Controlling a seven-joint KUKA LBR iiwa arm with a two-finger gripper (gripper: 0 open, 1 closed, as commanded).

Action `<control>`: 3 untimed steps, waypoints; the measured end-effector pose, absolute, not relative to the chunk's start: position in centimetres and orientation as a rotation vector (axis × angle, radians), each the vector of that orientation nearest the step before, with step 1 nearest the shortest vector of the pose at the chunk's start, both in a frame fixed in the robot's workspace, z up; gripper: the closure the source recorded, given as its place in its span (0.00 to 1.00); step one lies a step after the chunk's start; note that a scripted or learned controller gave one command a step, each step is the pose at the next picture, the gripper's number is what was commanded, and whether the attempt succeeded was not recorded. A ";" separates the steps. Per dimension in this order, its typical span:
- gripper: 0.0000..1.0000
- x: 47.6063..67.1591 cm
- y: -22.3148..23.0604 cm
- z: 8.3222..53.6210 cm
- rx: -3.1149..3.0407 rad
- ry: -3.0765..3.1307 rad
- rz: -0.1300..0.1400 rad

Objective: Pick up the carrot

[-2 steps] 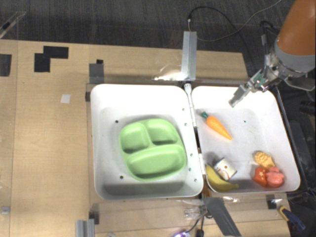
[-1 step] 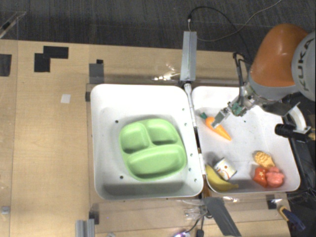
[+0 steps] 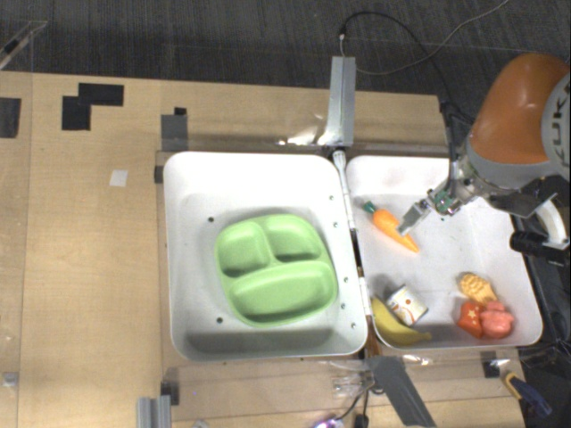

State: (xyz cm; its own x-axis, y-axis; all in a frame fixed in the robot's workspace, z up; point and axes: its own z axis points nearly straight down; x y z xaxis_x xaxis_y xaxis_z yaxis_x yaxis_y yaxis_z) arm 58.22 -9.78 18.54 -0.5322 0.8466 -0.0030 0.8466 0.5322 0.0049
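Observation:
The carrot (image 3: pixel 393 226), orange with a small green top, lies slantwise in the upper left part of the right bin (image 3: pixel 500 239). My gripper (image 3: pixel 411 217) reaches in from the right and hangs just over the carrot's right end, very close to it. The carrot rests on the bin floor, and whether the gripper touches it is unclear from this angle. The orange band of the arm (image 3: pixel 517 114) sits above the bin's right side.
In the left bin (image 3: pixel 192 239) lies a green divided plate (image 3: pixel 277 267). Along the right bin's front edge are a banana (image 3: pixel 397 325), a small can (image 3: pixel 409 305), a yellow toy food (image 3: pixel 477 286) and a red toy food (image 3: pixel 487 319).

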 end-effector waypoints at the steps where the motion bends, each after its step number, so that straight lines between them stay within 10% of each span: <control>1: 0.00 58.7 -9.2 9.1 1.669 2.644 0.012; 2: 1.00 58.9 -9.0 10.2 1.666 2.644 0.021; 3: 1.00 65.1 -2.7 18.6 1.764 2.594 0.006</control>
